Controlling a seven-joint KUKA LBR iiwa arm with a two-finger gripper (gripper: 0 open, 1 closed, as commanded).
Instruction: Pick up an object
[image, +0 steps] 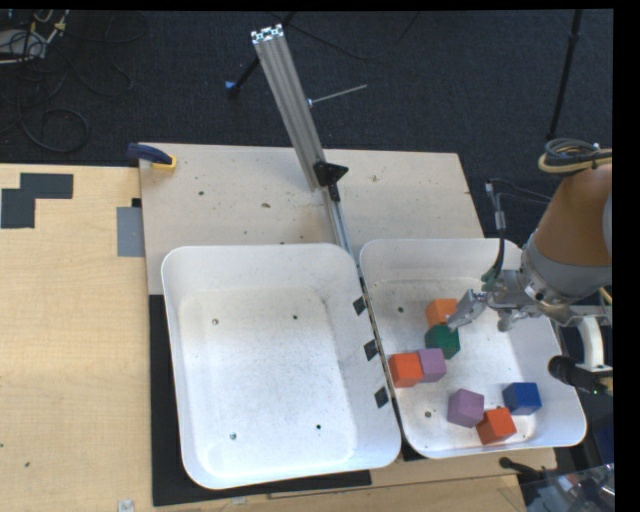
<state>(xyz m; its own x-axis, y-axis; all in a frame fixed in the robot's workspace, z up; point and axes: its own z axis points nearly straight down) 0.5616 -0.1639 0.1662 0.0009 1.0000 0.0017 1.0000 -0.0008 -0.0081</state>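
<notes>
Several small blocks lie in the right bin (400, 262). An orange block (438, 309) sits near the bin's middle, with a green block (444, 343) just in front of it. An orange-red block (404, 369) and a purple block (433, 363) touch each other near the left wall. At the front lie another purple block (465, 407), a blue block (521, 397) and an orange block (496, 426). My gripper (482, 319) hangs over the bin's right half, open, with nothing between its fingers. Its left finger (461, 315) reaches beside the orange and green blocks.
The left bin (190, 270) stands beside the right one, joined by black clips along the shared wall. A slanted aluminium rail (296, 110) rises behind the bins. The arm's orange band (578, 210) is at the right edge.
</notes>
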